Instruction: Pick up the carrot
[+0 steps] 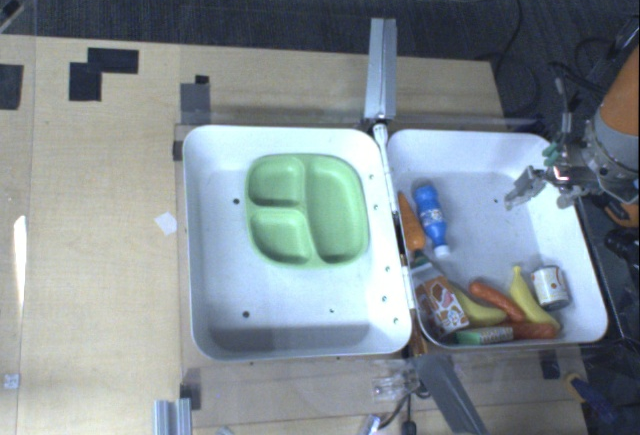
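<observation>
- Camera view, layout: two white bins sat side by side on the tabletop. The left bin held a green divided plate. The right bin held the loose items.
- Camera view, carrot: the carrot lay lengthwise against the right bin's left wall, just beside the divider between the bins. A blue-capped bottle lay just beside it on the inner side.
- Camera view, other items: a pile occupied the right bin's near corner, comprising a brown packet, a yellow banana, an orange vegetable-like piece and a small metal can.
- Camera view, claw: the claw stood over the far right part of the right bin, well apart from the carrot. Whether its fingers were wide or narrow could not be determined at this size. Nothing was visibly held.
- Risk, judged: the carrot's position against the wall left little room for a finger on that side; a descent there could strike the rim or divider.
- Risk, judged: the adjacent bottle could be pinched or nudged instead of the carrot.
- Risk, judged: the orange piece in the pile could be mistaken for the target.
</observation>
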Controlling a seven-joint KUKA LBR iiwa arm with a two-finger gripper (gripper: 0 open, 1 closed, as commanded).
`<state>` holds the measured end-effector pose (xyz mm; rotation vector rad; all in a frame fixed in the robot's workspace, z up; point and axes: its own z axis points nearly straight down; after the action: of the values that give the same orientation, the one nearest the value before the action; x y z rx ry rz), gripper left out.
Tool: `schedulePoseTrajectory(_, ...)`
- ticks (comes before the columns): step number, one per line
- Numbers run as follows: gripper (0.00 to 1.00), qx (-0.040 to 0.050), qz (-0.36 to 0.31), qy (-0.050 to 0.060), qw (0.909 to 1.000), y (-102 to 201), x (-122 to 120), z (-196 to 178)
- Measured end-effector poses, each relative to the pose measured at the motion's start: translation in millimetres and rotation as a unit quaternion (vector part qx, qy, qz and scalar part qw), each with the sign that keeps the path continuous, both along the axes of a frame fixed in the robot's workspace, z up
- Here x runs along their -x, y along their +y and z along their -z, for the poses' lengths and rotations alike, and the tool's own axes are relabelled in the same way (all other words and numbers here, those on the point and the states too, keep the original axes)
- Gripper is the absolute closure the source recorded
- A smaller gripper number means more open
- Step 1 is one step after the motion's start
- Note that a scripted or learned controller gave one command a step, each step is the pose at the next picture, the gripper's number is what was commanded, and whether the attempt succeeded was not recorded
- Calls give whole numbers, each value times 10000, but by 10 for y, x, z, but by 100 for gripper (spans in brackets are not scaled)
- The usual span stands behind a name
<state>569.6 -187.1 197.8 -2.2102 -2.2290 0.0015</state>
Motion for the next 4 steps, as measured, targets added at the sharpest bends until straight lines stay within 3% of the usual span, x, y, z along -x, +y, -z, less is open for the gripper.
schedulePoseTrajectory(1, 0, 10, 2560, 9, 9667, 553, -305, 410)
schedulePoseTrajectory(2, 0, -12, 2524, -20, 9676, 825, 676, 1075)
schedulePoseTrajectory(3, 100, -25, 2499, -31, 9683, 832, 640, 988)
schedulePoseTrajectory(4, 100, 9, 2734, -3, 9619, 372, 594, 13)
